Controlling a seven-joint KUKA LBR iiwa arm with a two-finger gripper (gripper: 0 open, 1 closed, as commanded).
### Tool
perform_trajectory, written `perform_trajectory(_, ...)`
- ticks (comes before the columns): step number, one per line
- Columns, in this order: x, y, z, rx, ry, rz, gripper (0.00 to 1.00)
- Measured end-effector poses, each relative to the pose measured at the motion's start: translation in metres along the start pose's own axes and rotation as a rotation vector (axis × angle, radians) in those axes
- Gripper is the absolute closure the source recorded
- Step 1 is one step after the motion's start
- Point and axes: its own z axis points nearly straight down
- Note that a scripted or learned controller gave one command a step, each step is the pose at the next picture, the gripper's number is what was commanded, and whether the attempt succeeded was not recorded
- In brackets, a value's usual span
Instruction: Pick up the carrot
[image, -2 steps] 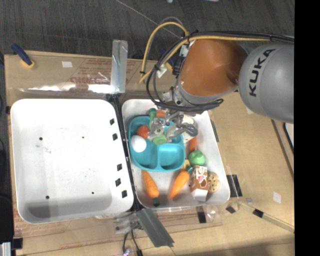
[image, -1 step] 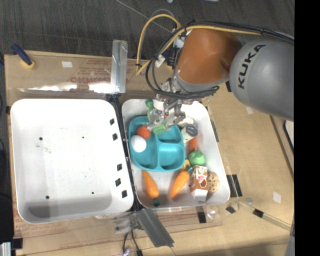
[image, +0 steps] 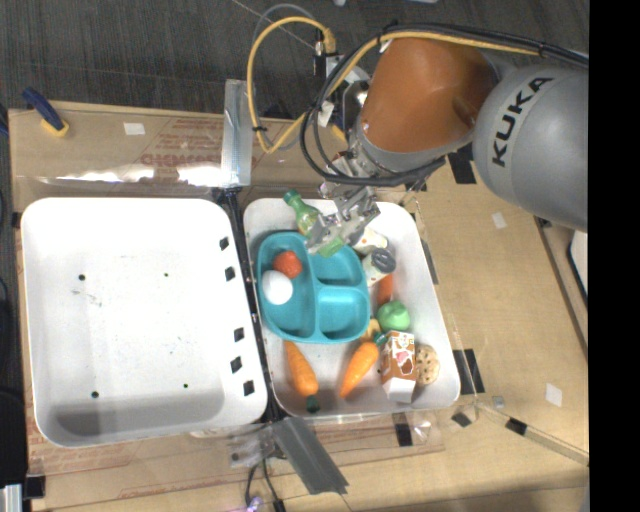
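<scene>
Currently, scene status by item:

Arm: grey with an orange band, reaching in from the right; wrist positioned over the far rim of the right bin.

Pincer: hangs above the far edge of the blue tray; whether it is spread or pressed together cannot be told, and nothing is visibly caught in it.

Carrot: lies in the right bin, well apart from the pincer on its near side and slightly to its right, just beyond the near edge of the blue tray; tip points toward the near rim.

Second carrot: lies near and slightly left of the pincer, well apart from it, beside the first carrot.

Blue tray: compartmented dish directly beneath and nearward of the pincer; its left compartment holds a red-orange piece and a white egg.

Green bottle: just left of the pincer, at the far rim.

Carton: near right of the pincer, beside a cookie.

Green ball: right of the tray, nearward of the pincer.

Left bin: well to the left of the pincer on the surface.
</scene>
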Motion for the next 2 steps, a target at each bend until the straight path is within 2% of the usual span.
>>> perform_trajectory(1,0.043,0.011,0.019,-0.005,0.000,-0.024,1.00)
perform_trajectory(2,0.038,0.009,-0.015,0.000,0.000,-0.442,1.00)
